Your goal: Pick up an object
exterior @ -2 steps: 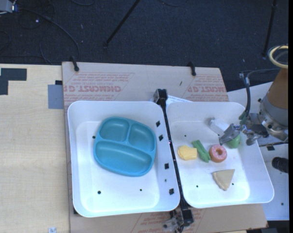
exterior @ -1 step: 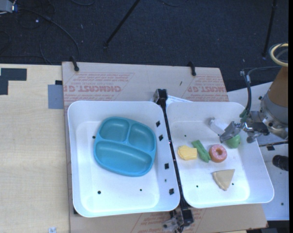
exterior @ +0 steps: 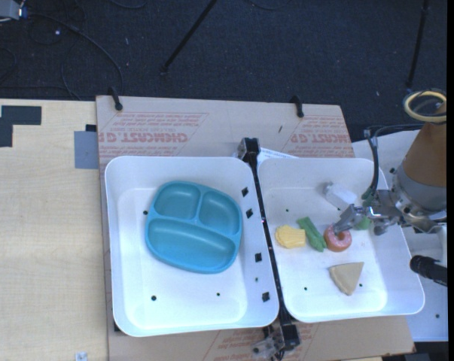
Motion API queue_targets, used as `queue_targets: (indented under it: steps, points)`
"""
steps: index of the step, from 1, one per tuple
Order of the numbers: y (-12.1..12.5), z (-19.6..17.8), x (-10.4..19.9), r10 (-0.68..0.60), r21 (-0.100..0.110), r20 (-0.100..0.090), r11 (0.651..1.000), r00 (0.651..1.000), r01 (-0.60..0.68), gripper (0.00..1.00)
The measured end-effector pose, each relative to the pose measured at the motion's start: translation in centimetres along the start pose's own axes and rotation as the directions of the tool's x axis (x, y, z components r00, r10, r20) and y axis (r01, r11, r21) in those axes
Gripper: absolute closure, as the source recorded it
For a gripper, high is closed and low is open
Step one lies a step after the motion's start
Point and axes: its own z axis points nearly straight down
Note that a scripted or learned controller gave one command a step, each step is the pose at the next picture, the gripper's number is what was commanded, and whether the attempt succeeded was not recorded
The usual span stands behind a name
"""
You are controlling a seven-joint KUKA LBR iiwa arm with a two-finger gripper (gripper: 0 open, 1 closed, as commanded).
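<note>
Nearest the camera, the cardboard (exterior: 234,346) base shows red print at its lower edge, too cropped to read. On it sit two shallow white plastic bins, smooth and round-cornered, joined by a black divider (exterior: 260,232). The right bin (exterior: 396,295) holds a tan wedge (exterior: 348,277) with a matte, bread-like surface, lying apart toward the front. Behind it runs a row: a yellow lump (exterior: 290,237), a green strip (exterior: 312,233) set at a slant just beside it, and a pink ring (exterior: 337,238) with a dark centre. The gripper (exterior: 347,220) sits directly over the ring's upper right edge, metal fingers spread, nothing seen between them. A pale translucent piece (exterior: 338,195) lies just beyond. The left bin (exterior: 129,292) carries a glossy blue tray (exterior: 193,227) with three compartments. Farther back, the cardboard bears mirrored red lettering, not reliably legible. The arm's orange band (exterior: 428,156) stands at the right. Beyond lies dark carpet (exterior: 211,36) with black cables.
</note>
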Motion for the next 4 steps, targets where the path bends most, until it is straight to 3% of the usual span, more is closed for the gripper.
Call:
queue_targets:
  steps: [2, 3, 4]
  points:
    - [-0.2, 9.1, 0.5, 0.000, -0.005, 0.001, 1.000, 1.000, 0.000, 0.00]
    - [-0.1, 7.8, 0.4, 0.002, -0.006, 0.001, 1.000, 1.000, -0.002, 1.00]
    - [-0.4, 2.9, 1.3, -0.003, -0.009, 0.002, 1.000, 1.000, 0.003, 1.00]
